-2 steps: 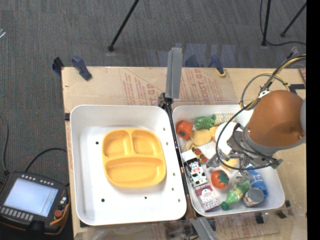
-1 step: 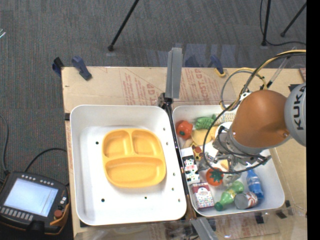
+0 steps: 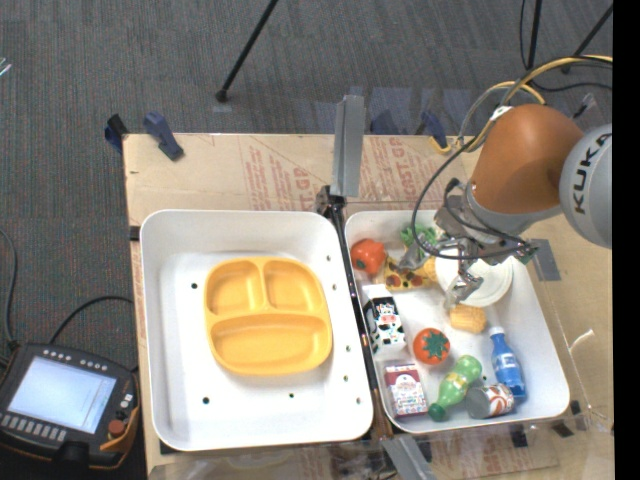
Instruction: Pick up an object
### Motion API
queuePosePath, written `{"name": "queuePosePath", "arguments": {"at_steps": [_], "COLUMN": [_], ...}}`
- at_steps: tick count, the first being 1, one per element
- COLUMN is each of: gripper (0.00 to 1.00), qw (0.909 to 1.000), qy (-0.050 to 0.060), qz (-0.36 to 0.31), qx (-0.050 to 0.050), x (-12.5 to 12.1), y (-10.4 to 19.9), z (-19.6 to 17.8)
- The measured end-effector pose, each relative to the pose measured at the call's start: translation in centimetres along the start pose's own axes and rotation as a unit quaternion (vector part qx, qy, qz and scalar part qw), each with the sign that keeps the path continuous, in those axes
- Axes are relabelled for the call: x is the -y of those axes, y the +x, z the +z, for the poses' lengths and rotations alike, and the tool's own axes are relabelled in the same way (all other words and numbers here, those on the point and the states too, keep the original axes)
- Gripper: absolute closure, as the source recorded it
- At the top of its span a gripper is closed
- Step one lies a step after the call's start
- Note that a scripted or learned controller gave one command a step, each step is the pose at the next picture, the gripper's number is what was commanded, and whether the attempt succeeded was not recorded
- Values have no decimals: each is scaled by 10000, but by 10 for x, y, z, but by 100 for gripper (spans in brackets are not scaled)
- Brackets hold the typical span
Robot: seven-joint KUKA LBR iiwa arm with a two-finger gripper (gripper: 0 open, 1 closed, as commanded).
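Arm: we see it reaching in from the right, orange band above the right bin (image 3: 556, 363).
Pincer (image 3: 462, 286): low over that bin's far half; we cannot tell its state.
Nearest things: corn piece (image 3: 468, 318) just below it — white plate (image 3: 494, 286) beside it.
Also there: tomato (image 3: 432, 345), blue bottle (image 3: 507, 365), green bottle (image 3: 456, 386), milk carton (image 3: 384, 324).
Left bin (image 3: 170, 318): yellow divided tray (image 3: 268, 315).

Left white bin (image 3: 165, 268) holding a yellow divided tray (image 3: 268, 316), three compartments, lying flat near the middle; brown cardboard-covered surface (image 3: 250, 168) beneath both bins. Grey carpeted floor (image 3: 120, 48) beyond; black tripod legs (image 3: 250, 38) standing on it; teach pendant (image 3: 65, 403) with lit screen at lower left.
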State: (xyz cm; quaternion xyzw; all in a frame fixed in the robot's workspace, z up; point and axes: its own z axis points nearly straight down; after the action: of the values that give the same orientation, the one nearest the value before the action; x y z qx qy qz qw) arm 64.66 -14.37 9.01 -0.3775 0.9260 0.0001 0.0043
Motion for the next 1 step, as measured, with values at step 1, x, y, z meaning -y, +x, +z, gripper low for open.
{"name": "queuePosePath", "arguments": {"at_steps": [1], "gripper": [0], "qw": [9960], "qy": [-10], "qz": [896], "qx": [-21], "x": [-12], "y": [-10], "z": [0]}}
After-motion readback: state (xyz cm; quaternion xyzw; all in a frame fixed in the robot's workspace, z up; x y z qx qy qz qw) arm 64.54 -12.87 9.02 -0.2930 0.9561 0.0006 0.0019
